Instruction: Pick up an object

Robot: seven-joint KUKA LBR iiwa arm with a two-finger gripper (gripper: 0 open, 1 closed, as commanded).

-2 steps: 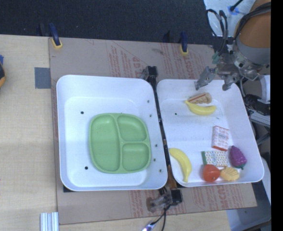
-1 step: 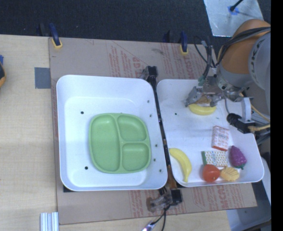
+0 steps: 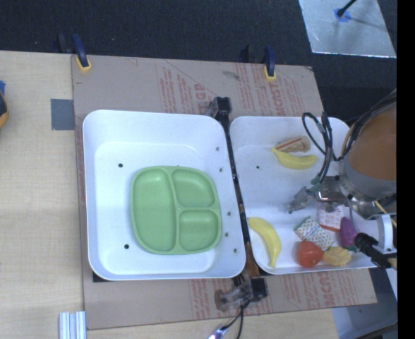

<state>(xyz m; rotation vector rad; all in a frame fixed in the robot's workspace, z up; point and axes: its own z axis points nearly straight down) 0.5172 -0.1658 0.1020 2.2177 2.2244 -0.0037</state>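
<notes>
mostly toys in right bin (image 3: 260, 136): 2 bananas (image 3: 266, 239), tomato (image 3: 308, 253); green tray (image 3: 174, 208) in left bin (image 3: 98, 129); claw (image 3: 308, 197) grip unclear

— What colours do you see from up there?

— Two white bins: the left bin (image 3: 98, 189) and the right bin (image 3: 257, 154). In the left one lies a pale green divided plate (image 3: 173, 209).

— And in the right one?

— A yellow banana (image 3: 265, 240) at the near side, another yellow banana (image 3: 296, 161) at the far side with a tan and reddish sandwich (image 3: 292, 145) just beyond it. Near my wrist lie a red tomato (image 3: 308, 253), a purple piece (image 3: 347, 232), a yellow-orange bit (image 3: 337, 257), and a packet (image 3: 313, 233) chequered green and white.

— And you yourself?

— My arm (image 3: 372, 150) is grey with an orange band. The bench (image 3: 24, 210) is light wood, the board (image 3: 193, 83) under the bins brown with red print, its clamps (image 3: 80, 51) blue and yellow.
</notes>
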